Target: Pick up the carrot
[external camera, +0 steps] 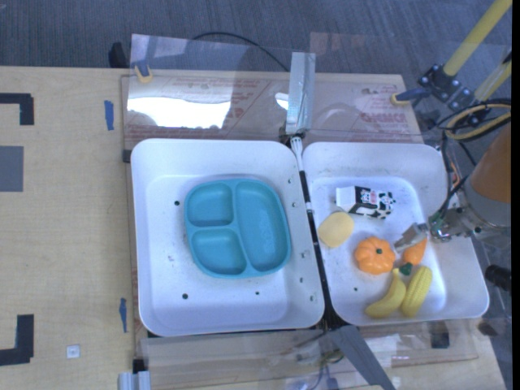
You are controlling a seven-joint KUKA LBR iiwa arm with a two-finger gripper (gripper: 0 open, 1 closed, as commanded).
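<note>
Carrot (415, 253) lies in the right bin (463, 295), touching the pumpkin (374, 256), just above the bananas (404, 292). Pincer (416, 236) is right at the carrot; cannot tell whether it grips. No lift evident; pickup probably still pending.

- Plate (238, 227) showing teal blue, in the white left bin (154, 242).
- Carrot (415, 253) and pumpkin (374, 256) glowing orange.
- Bananas (404, 292) showing yellow.
- Lemon (335, 229) looking pale yellow.
- Carton (366, 201) wearing black-and-white cow patches.
- Surface (57, 242) showing light wood.
</note>
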